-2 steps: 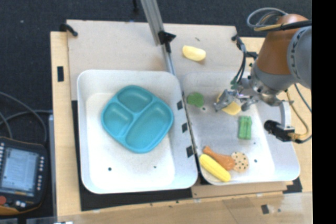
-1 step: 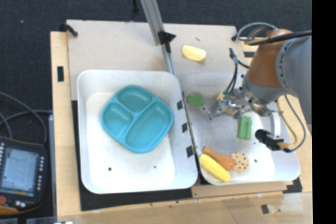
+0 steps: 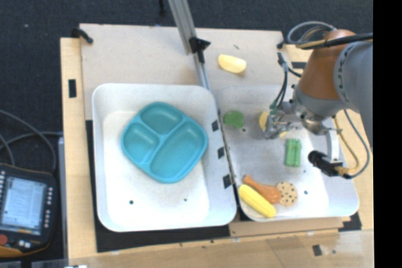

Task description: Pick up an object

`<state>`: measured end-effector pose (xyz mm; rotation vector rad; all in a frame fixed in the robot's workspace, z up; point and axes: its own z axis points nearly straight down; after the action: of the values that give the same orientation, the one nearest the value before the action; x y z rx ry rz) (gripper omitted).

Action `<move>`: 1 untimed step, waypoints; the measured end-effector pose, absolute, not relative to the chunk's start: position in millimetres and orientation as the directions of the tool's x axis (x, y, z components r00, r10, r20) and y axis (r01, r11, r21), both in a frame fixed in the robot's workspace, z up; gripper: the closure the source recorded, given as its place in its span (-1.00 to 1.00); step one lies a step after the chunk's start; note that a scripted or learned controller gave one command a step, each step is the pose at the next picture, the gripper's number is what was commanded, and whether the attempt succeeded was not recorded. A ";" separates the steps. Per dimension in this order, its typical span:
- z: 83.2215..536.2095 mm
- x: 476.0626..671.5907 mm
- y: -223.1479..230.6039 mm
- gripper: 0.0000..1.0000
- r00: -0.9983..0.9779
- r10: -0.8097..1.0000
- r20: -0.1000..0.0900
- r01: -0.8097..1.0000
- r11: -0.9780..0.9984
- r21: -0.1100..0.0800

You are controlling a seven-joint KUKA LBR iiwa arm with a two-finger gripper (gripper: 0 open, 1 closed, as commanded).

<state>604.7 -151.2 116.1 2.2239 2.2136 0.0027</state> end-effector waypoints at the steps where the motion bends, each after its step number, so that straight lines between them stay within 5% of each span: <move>1: 175.7 614.7 -156.4 1.00 -0.001 1.000 -0.002 1.000 0.001 0.008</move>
<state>614.7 -156.4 175.7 2.2150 2.2180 0.0058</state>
